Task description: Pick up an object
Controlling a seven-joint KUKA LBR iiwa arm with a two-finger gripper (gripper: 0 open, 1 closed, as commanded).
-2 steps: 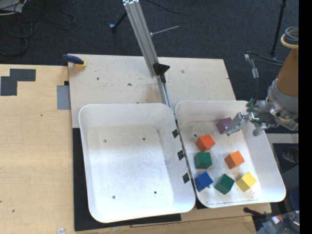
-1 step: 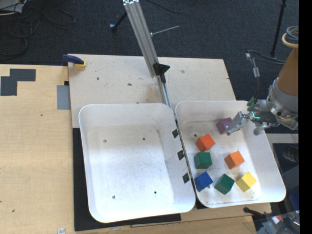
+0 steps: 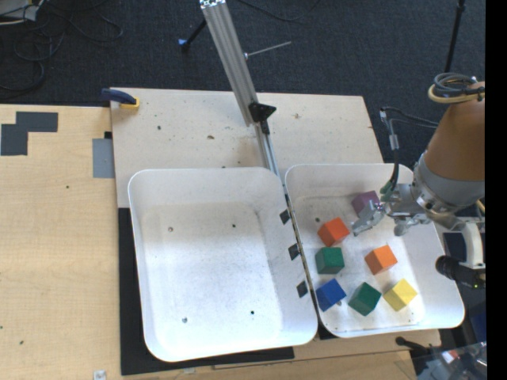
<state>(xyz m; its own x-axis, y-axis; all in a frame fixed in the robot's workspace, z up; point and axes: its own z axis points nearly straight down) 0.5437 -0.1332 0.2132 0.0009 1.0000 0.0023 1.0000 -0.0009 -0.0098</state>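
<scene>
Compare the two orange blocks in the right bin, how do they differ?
The redder orange block lies near the bin's middle, beside the gripper; the lighter orange block lies nearer the camera and further right, apart from it. The first looks darker and redder. Both are small cubes of similar size, resting on the right bin.

No words, labels, brand names or numbers can be read anywhere here; the nearest thing to a sign is a small black-and-white checkered tag on the top end of the slanted metal rail, far up and to the left of the gripper; its squares carry no letters or digits; the blocks lying below and beside the gripper have plain coloured faces; the walls of the right bin and the left bin are plain white, and the specks on the left bin's floor are too small to read as marks.
</scene>
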